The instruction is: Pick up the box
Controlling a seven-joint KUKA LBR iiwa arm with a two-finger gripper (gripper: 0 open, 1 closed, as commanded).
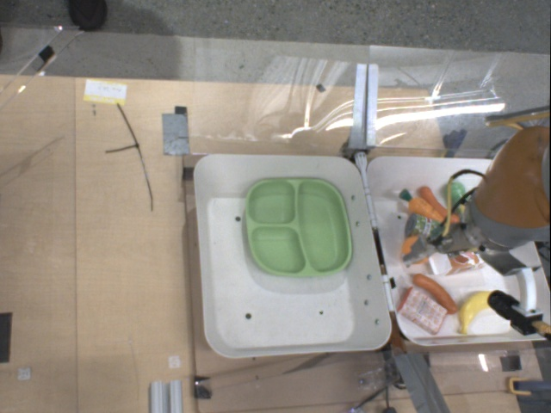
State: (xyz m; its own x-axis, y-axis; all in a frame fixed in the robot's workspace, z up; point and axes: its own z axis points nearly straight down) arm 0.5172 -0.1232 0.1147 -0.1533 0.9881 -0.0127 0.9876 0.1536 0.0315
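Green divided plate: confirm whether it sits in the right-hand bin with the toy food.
No, the green divided plate lies alone in the left bin, while the toy food, such as the banana, is in the right bin.

Matt green plastic plate [299,226] in a smooth white plastic bin [284,329] on a pale wooden bench [86,274]

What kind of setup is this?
Likely a robot pick-and-place test bench: two white bins on a wooden bench, toy food like a banana beside a green divided plate, and the arm above.
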